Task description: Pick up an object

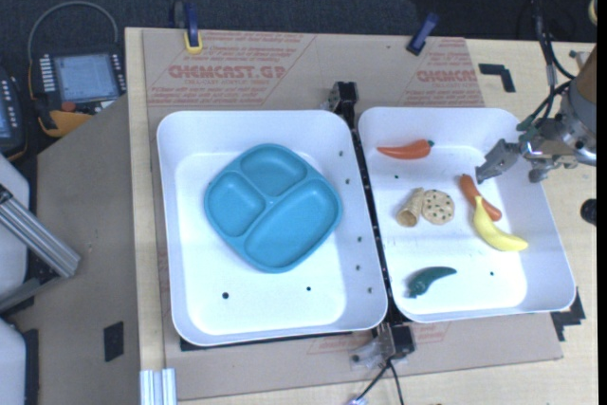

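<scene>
The right bin (545,285) holds a red chili pepper (406,149), an orange carrot (469,189), a yellow banana (497,232), a round cookie (437,206), a tan bread piece (411,209) and a dark green pepper (429,280). My gripper (518,166) hovers over that bin's right rim, up and to the right of the carrot. Its fingers are spread open, nothing lies between them, and one fingertip (491,165) points toward the carrot's upper end.
The left bin (180,156) carries a blue divided plate (273,206). A black clamp (343,96) sits between the bins at the back. Cables run along the arm at the far right.
</scene>
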